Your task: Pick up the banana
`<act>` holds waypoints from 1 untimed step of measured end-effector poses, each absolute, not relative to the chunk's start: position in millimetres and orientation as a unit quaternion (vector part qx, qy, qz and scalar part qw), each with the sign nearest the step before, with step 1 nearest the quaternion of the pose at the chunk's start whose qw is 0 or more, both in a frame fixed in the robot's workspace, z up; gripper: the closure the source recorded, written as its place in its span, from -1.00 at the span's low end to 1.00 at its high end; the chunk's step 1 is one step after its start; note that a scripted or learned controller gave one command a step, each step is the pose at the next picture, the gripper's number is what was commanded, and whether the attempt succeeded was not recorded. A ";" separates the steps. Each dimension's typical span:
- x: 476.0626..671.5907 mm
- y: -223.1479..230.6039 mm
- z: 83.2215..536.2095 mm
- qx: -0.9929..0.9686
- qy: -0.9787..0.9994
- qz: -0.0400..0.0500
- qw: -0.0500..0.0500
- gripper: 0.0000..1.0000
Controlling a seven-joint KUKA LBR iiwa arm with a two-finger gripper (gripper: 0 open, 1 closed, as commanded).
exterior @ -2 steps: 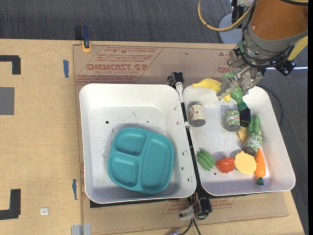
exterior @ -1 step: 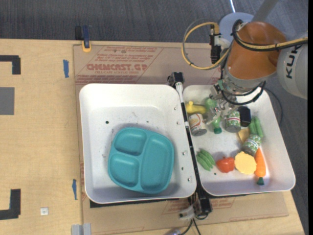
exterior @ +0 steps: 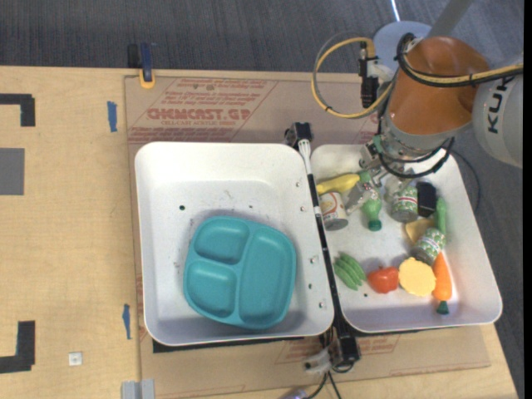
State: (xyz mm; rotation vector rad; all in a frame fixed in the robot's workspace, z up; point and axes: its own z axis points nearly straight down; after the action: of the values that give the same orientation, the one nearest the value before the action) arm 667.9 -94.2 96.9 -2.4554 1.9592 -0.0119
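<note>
Left bin (exterior: 158, 223) just has a teal divided plate (exterior: 239, 271) sitting in it. Over in the right bin (exterior: 482, 306), the banana (exterior: 336, 183) lies near the top-left corner, with the gripper (exterior: 366, 191) just beside its right end; honestly can't tell how its jaws stand.

Two white bins (exterior: 158, 223) sit side by side. One teal plate (exterior: 241, 271), one banana (exterior: 337, 183), one carrot (exterior: 443, 279), one tomato (exterior: 384, 280), two cans (exterior: 333, 211).
</note>
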 end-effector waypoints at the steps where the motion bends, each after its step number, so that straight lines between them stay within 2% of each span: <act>1: 667.9 -94.1 96.9 -0.782 0.624 -0.004 0.000 -1.00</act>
State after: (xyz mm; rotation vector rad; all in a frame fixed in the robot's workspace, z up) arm 667.9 -94.1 96.9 -2.4555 1.9591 -0.0118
